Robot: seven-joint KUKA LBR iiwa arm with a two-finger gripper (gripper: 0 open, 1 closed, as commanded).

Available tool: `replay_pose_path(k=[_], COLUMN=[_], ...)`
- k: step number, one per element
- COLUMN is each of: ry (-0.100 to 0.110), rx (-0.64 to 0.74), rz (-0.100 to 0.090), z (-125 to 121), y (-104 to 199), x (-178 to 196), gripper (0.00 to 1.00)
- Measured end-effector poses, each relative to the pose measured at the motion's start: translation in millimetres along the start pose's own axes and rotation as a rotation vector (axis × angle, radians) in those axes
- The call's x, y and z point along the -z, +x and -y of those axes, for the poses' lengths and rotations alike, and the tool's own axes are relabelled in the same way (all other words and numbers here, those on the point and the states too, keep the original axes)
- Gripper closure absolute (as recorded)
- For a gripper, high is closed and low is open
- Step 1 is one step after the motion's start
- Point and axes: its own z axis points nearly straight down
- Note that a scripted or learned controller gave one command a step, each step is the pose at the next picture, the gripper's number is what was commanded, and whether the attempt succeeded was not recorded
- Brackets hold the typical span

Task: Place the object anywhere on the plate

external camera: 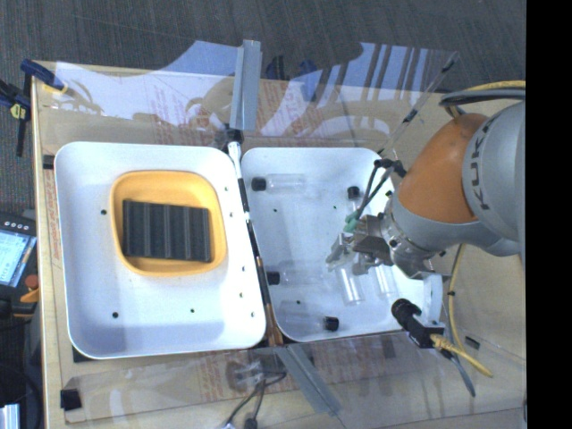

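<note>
Left bin [80,239] holds a yellow plate [168,220] with a dark ribbed insert at its centre. Arm [465,195] reaches in from the right over the right bin [304,172]. Gripper [362,271] low over that bin's right half, its state cannot be told. Clear glassy pieces, possibly the object [350,286], sit at the gripper; blurred, contact uncertain. Well apart from the plate.

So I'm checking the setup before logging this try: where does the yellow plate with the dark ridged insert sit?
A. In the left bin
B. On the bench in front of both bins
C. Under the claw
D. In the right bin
A: the yellow plate lies in the left bin, while the claw is over the right bin.
</note>
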Motion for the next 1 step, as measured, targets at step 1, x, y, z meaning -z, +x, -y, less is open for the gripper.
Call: replay_pose_path(k=[1], ry=[0.002], rx=[0.161], rz=[-0.002], z=[-59.3], y=[50.0], x=[38.2], gripper=[1.00])
